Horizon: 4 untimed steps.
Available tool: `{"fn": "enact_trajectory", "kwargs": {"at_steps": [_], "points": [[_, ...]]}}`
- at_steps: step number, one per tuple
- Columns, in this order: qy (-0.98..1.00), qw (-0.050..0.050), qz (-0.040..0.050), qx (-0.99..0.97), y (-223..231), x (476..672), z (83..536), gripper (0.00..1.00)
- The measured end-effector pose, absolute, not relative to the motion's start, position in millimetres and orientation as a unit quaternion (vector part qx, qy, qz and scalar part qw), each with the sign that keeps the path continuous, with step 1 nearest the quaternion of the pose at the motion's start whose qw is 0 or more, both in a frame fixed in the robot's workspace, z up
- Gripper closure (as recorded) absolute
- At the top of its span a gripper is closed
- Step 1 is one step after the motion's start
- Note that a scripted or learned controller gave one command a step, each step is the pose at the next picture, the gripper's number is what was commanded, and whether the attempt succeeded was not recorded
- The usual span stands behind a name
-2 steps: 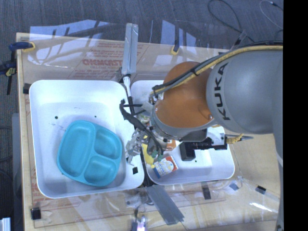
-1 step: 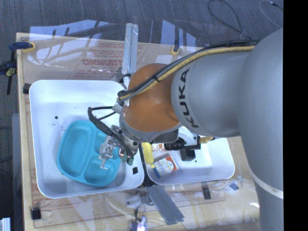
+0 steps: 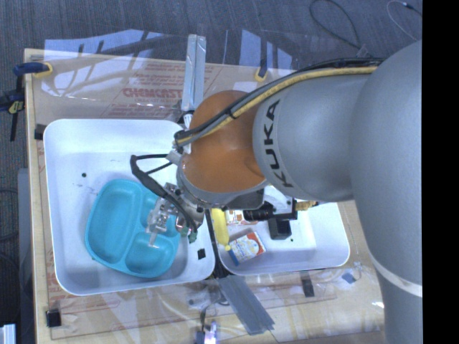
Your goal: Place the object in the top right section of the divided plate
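A light blue divided plate lies in the left white bin, toward its front. My gripper hangs over the plate's right side, near the ridge between its two smaller sections. The orange band and grey wrist loom right above it and hide the bin's right part. I cannot make out any object at the gripper's tip.
The right bin holds a yellow item, a small printed carton and a black item near its left wall. The big grey arm covers most of that bin. A black cable loops over the left bin.
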<state>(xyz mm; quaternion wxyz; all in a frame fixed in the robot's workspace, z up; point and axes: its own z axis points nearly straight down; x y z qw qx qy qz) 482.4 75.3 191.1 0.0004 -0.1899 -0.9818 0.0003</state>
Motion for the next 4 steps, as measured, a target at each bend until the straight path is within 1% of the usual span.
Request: {"fn": "enact_trajectory", "kwargs": {"at_steps": [1, 2, 3, 4], "points": [[-0.985, -0.001, -0.0003, -0.175, 99.7, 477.5, 120.7, 1.0], [-0.975, -0.001, 0.0002, -0.224, 156.8, 518.2, 93.4, 1.0], [-0.981, 0.01, 0.0145, -0.195, 204.0, 567.7, 87.5, 1.0], [-0.975, -0.002, 0.004, -0.222, 210.5, 479.2, 91.7, 1.0]]}}
